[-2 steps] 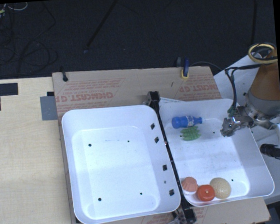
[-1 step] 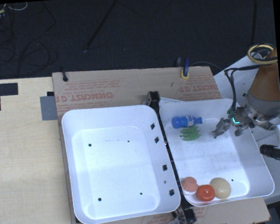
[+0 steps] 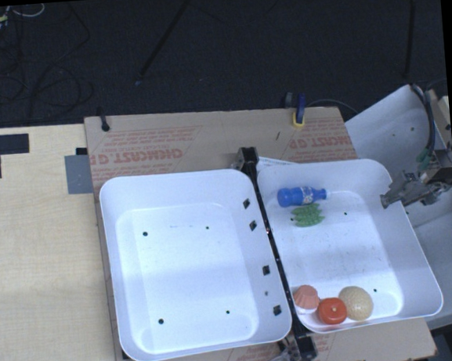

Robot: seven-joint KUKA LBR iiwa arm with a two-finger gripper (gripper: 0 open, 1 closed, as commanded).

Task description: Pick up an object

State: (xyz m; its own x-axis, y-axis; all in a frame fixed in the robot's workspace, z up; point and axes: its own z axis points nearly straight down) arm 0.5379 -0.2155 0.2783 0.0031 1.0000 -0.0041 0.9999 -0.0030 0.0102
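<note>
The objects sit in the right bin (image 3: 407, 223), likely left loose for picking: a blue bottle (image 3: 300, 196) and green toy (image 3: 308, 216) near its far wall, and a pink piece (image 3: 305, 296), red ball (image 3: 332, 310) and tan ball (image 3: 356, 302) bunched in the near corner. The gripper (image 3: 408, 190) hangs at the bin's right rim, holding nothing; whether it is spread cannot be told. The left bin (image 3: 112, 225) lies beside it on cardboard (image 3: 168, 145) over a pale wood desk (image 3: 37, 263), with dark floor beyond.

place: looking like a robotics lab bench, not anybody's home
bench: two white bins (image 3: 175, 184) sitting on taped-down cardboard (image 3: 206, 138) over a plywood top (image 3: 36, 255)
floor: loose cables (image 3: 8, 30) lying around on dark carpet (image 3: 222, 42)
</note>
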